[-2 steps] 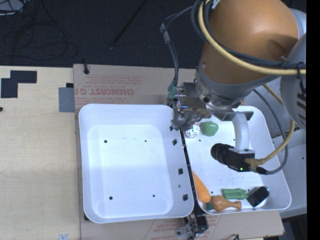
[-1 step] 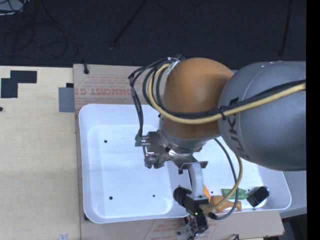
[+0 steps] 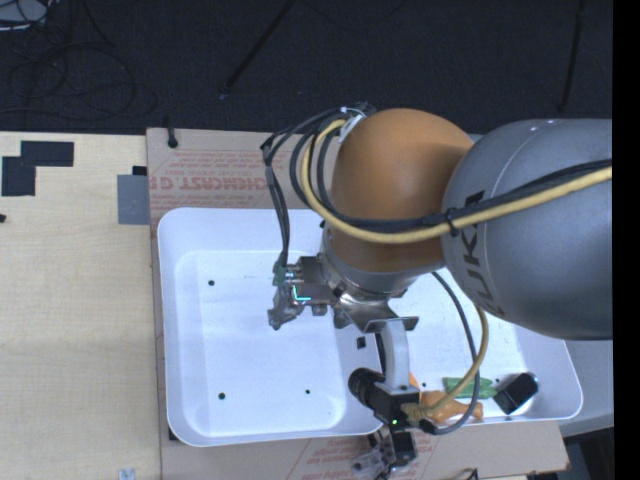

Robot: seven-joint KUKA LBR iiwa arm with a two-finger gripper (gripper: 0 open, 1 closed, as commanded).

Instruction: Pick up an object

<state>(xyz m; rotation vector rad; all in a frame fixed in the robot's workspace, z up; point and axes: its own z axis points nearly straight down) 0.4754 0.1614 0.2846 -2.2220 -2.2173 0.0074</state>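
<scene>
My gripper [image 3: 284, 310] hangs over the left white bin [image 3: 190, 368], near its right side, under the big orange band of the wrist. In the right bin [image 3: 560, 398], near the front edge, lie an orange object [image 3: 440, 402], a green object [image 3: 473, 382] and a black block [image 3: 515, 392]. They lie well to the right of the gripper, and the arm covers part of them. Nothing shows between the gripper and the left bin's floor.
The grey arm [image 3: 530, 228] covers most of the right bin. A cardboard sheet [image 3: 210, 178] lies behind the bins. Pale wooden bench top [image 3: 70, 318] stretches to the left, with dark patches [image 3: 130, 198] near its back.
</scene>
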